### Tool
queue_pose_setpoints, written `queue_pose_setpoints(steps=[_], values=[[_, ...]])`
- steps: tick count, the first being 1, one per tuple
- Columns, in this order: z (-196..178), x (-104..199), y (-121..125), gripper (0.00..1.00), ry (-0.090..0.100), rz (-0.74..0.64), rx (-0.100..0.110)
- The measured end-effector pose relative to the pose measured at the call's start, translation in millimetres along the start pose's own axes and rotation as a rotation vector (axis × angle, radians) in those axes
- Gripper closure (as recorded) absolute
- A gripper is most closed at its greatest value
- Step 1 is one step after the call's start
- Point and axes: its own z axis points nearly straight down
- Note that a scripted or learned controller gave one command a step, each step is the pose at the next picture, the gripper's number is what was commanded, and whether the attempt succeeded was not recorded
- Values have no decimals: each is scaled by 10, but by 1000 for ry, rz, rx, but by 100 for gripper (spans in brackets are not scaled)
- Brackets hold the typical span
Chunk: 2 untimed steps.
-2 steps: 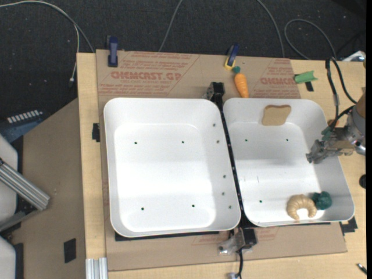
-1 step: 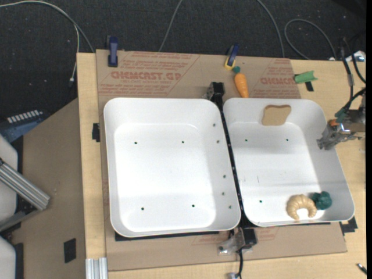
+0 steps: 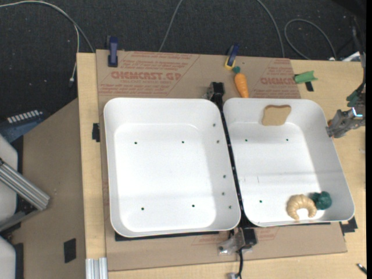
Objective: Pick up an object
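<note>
Pincer: my pincer [image 3: 343, 122] is sitting at the far right, just outside the right bin's right rim, above the bench; too small and blurred here, so I cannot tell how it is set, and nothing is showing in it.
Right bin: the right bin [image 3: 331, 156] is carrying three things.
Croissant: a tan croissant [image 3: 302, 206] is lying in the near right corner of the right bin, curled, ends pointing toward the near rim.
Green toy: a dark green toy [image 3: 321, 200] is touching the croissant's right side, in the same corner.
Toast: a tan toast [image 3: 275, 115] is lying against the far wall of the right bin, well apart from the croissant.
Carrot: an orange carrot [image 3: 240, 84] is lying on the bench just beyond the far rim, near the gap between the bins, outside both.
Left bin: the left bin [image 3: 110, 156] is sitting beside the right bin, rims nearly touching.
Bench: the bench [image 3: 87, 156] is carrying both bins on brown cardboard.
</note>
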Motion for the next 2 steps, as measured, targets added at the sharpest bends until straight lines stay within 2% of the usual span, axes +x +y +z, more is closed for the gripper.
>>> queue_pose_setpoints(steps=[2], values=[[198,1124,-231,100,3,-3,7]])
